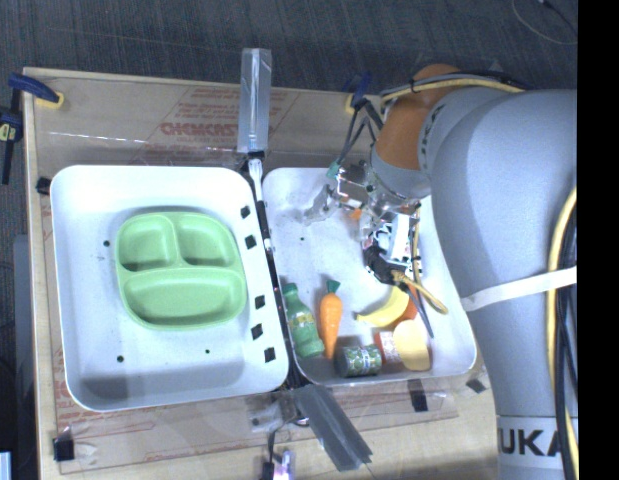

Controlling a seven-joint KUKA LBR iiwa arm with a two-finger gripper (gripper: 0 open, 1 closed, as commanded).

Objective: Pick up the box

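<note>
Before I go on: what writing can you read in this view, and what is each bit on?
"UKA" in white letters on the arm's grey base; the view's edges cut off the rest of the word.
Red print, mirrored or upside down, on the bench board behind the bins: too blurred to read.
Labels on the green bottle and the small can in the right bin: too small to read.

Grey arm [499, 258] comes in from the right, bulky link filling the right side of the scene; orange band [401, 136] sits at the far end above the wrist; wrist bends down and left; gripper [329, 200] points left at the far part of the scene, cables running along the wrist; finger state unclear.
</note>
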